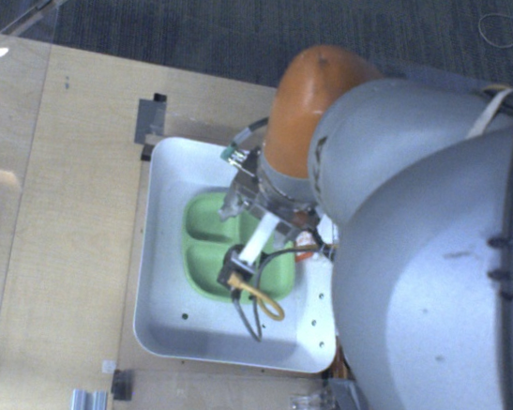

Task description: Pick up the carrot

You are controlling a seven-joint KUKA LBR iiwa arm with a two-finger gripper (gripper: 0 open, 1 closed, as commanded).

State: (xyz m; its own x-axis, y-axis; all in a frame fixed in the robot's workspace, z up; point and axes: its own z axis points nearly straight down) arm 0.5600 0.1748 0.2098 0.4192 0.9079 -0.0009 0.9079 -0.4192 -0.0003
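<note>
A small orange-red sliver point(305, 244) peeks out at the right side of the white bin point(165, 234), just under the arm's edge; it may be the carrot, but most of it is hidden. My gripper point(236, 204) hangs below the orange wrist band, low over a green lobed object point(205, 222) in the middle of the bin. The wrist and the bracket cover the gripper's tips.
The big grey arm point(439, 253) fills the right of the view and covers the bin's right part. The bin's front floor point(209, 340) and left wall are bare white. A wooden bench point(46, 217) lies to the left, under a clear panel.
</note>
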